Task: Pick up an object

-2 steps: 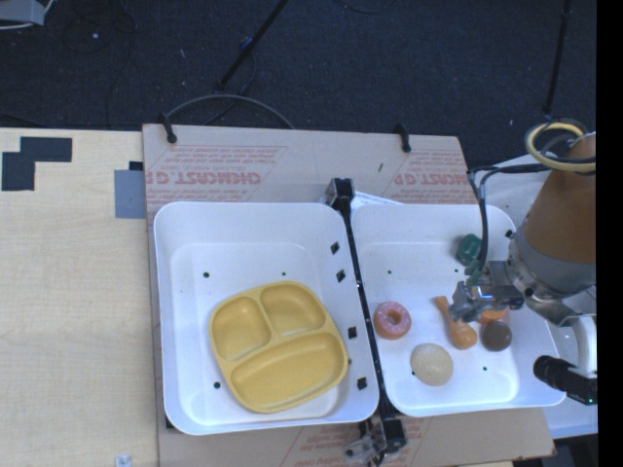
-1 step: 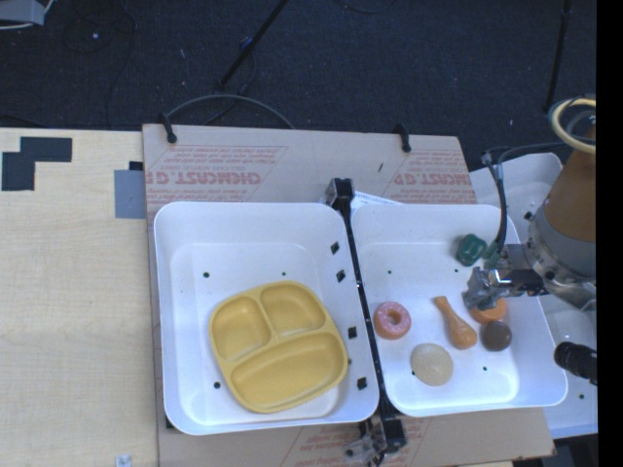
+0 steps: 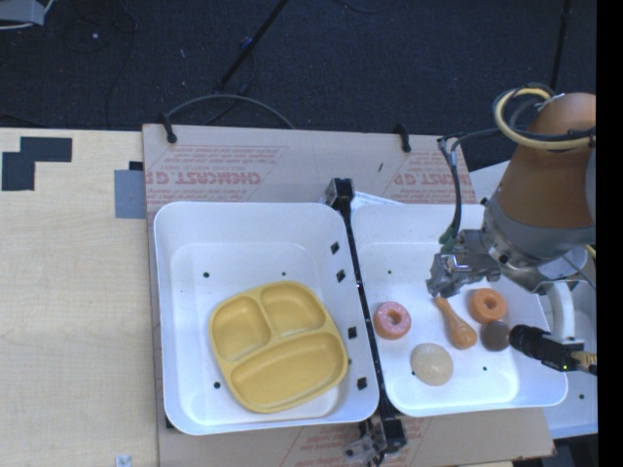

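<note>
The right bin [image 3: 409,224] holds a pink frosted donut [image 3: 392,320], a cream round bun [image 3: 431,364], an orange carrot-like piece [image 3: 455,323], an orange donut [image 3: 487,305] and a small dark brown lump [image 3: 496,336]. My gripper [image 3: 450,278] hangs low over the right bin, just above the upper end of the carrot piece and left of the orange donut. Nothing shows between its fingers.
The left bin [image 3: 185,232] holds a yellow divided tray [image 3: 278,344]. A black divider [image 3: 355,290] separates the two bins. The arm's orange and grey body [image 3: 545,183] looms over the right bin's far right side, with cables looping near it.
</note>
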You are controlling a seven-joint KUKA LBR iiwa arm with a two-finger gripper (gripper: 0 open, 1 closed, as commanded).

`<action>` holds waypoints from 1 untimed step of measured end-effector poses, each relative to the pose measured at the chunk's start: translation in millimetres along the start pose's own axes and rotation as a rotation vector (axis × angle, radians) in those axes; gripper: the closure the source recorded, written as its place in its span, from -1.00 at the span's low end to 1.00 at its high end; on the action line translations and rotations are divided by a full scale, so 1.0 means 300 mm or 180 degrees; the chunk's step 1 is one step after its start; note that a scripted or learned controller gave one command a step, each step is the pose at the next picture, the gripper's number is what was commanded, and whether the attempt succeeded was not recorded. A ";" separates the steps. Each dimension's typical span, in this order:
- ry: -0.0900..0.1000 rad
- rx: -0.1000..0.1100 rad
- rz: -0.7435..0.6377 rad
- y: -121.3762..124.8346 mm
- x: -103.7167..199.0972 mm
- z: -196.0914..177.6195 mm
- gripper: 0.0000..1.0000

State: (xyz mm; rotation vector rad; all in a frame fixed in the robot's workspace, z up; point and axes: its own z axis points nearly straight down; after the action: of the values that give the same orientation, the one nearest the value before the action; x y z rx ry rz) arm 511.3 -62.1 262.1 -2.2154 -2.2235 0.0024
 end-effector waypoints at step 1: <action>0.0002 0.0000 -0.0003 0.067 0.147 0.002 1.00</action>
State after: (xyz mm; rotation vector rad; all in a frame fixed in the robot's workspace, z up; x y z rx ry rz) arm 531.2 -18.1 261.7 -2.2140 -2.2243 0.0016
